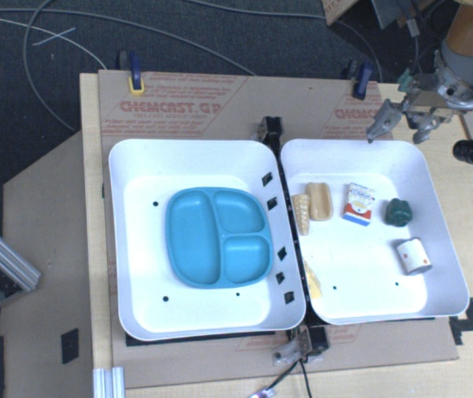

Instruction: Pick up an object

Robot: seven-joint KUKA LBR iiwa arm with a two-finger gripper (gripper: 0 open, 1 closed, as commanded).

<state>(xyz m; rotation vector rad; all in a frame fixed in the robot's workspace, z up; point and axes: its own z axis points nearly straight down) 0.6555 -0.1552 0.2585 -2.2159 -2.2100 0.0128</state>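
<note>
Plainly, the brown board [178,98] reads "CHEMCAST GP" in red.

You see the arm [471,23] cut off by the top and right edges. Print on the small carton [358,204] is too small to read.

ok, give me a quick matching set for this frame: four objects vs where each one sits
Things:
1. blue divided plate
2. dark green object
3. small red-and-white box
4. gripper

Places:
A. right bin, near its right wall
B. above the right bin's far edge
C. left bin
D. middle of the right bin

Pairs: 1-C, 2-A, 3-D, 4-B
</note>
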